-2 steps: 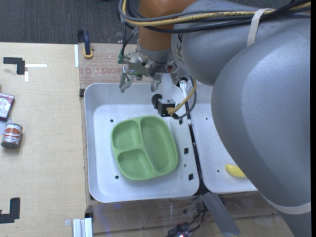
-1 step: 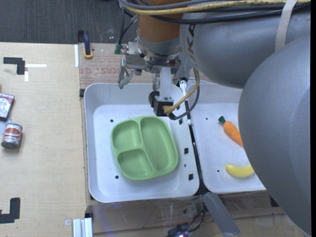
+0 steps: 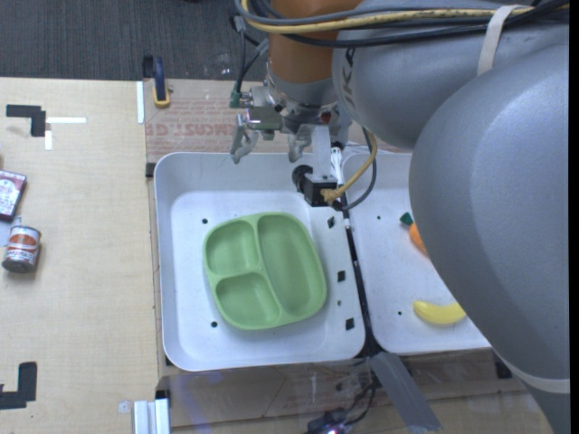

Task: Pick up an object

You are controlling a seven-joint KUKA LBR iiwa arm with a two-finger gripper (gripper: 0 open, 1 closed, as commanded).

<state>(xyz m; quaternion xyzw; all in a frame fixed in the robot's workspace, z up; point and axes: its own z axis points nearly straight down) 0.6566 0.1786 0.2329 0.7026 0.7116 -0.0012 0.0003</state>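
Observation:
A green divided plate (image 3: 265, 270) lies flat in the middle of the left bin (image 3: 181, 242). My gripper (image 3: 269, 145) hangs over the back rim of that bin, above and behind the plate, its two fingers spread apart with nothing between them. In the right bin (image 3: 389, 278) a yellow banana (image 3: 439, 312) lies near the front, and an orange carrot-like piece (image 3: 415, 235) with a green end peeks out from under the arm. The arm hides most of the right bin.
The big grey arm (image 3: 488, 152) covers the right side. On the wooden bench to the left stand a small can (image 3: 22, 248) and a dark packet (image 3: 9, 193). A blue-handled clamp (image 3: 156, 80) sits behind the left bin.

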